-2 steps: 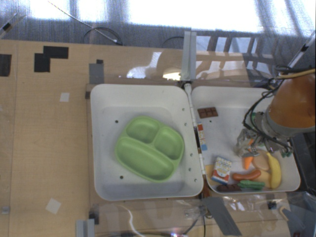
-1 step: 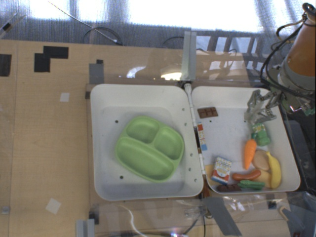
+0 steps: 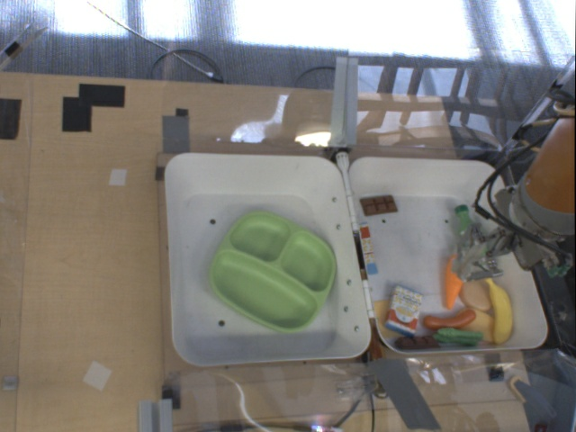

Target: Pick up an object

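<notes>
A bench is seen from above at a slant, with two shallow white bins side by side. The grey arm (image 3: 549, 183), with its orange band, is reached in from the right edge and bent down over the right bin (image 3: 409, 241). The gripper (image 3: 474, 257) is lowered near that bin's right side; whether it is spread or pressed together cannot be told, as the metal parts are blurred together.

Just below the gripper, and touching or nearly touching it, an orange carrot (image 3: 452, 282) is stood on end. Beside it a yellow banana (image 3: 500, 310) is laid, with a red sausage (image 3: 448, 319) and a green pod (image 3: 458, 337) near the bin's front edge. A small printed carton (image 3: 404, 309) is set to their left, and a brown chocolate bar (image 3: 378, 205) lies well apart, towards the back.

In the left bin (image 3: 189, 241) a green divided plate (image 3: 273, 269) is laid flat.
</notes>
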